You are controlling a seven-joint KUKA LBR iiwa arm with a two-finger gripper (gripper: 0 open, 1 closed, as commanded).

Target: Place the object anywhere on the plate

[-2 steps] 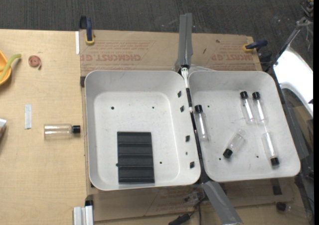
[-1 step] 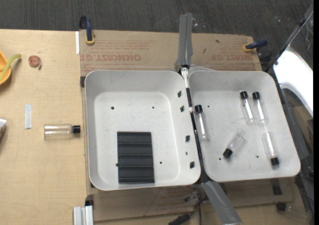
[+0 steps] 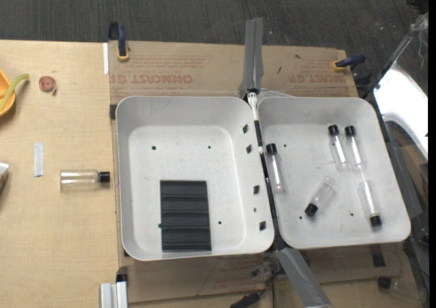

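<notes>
Here, vials [image 3: 319, 199] lie in right bin [image 3: 320, 99], black plate [image 3: 184, 216] in left bin [image 3: 177, 99] (jaws: cannot tell).

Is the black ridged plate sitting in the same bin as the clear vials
No, the black ridged plate lies alone in the left bin, while the clear vials are scattered in the right bin.

- Red print is showing upside down on the cardboard sheet [image 3: 204, 71] lying beyond the left bin [image 3: 136, 163]; it is reading roughly "CHEMCAST GP".
- Other print there is staying illegible.
</notes>
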